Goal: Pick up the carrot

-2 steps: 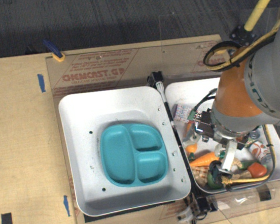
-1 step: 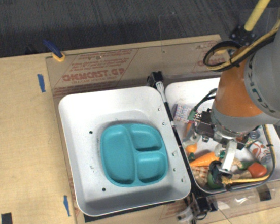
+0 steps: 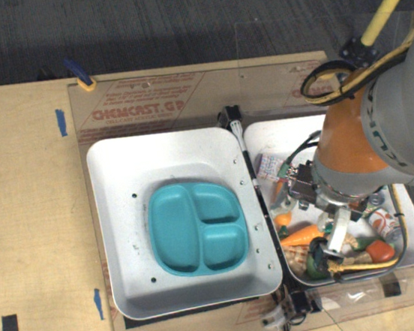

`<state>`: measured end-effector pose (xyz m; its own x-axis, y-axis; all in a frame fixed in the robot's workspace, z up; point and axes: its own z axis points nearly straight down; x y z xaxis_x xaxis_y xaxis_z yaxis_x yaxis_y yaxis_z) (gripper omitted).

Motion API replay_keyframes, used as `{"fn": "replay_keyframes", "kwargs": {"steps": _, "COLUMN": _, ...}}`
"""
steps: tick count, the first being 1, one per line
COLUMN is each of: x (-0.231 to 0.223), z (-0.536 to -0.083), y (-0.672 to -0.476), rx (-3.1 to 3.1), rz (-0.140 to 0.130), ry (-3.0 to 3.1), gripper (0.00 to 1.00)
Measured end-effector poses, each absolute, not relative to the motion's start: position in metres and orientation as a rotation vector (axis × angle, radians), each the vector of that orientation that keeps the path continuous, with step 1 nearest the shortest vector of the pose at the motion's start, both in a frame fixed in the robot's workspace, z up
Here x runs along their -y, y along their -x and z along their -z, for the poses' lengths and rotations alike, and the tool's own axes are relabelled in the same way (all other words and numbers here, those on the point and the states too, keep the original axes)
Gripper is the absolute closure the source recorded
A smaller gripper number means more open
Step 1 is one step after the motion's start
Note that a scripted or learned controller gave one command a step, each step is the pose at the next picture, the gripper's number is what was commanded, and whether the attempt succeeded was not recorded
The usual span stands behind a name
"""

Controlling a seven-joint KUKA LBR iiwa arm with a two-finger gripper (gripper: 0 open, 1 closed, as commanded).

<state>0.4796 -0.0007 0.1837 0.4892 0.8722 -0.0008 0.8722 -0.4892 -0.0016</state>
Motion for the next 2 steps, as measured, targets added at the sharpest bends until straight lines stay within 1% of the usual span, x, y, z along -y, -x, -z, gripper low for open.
{"fn": "replay_keyframes", "kwargs": {"steps": 2, "x": 0.0007, "z": -0.1837, "y": -0.4796, "rx": 1.587, "rz": -0.002, "ry": 2.710, "gripper": 0.00}}
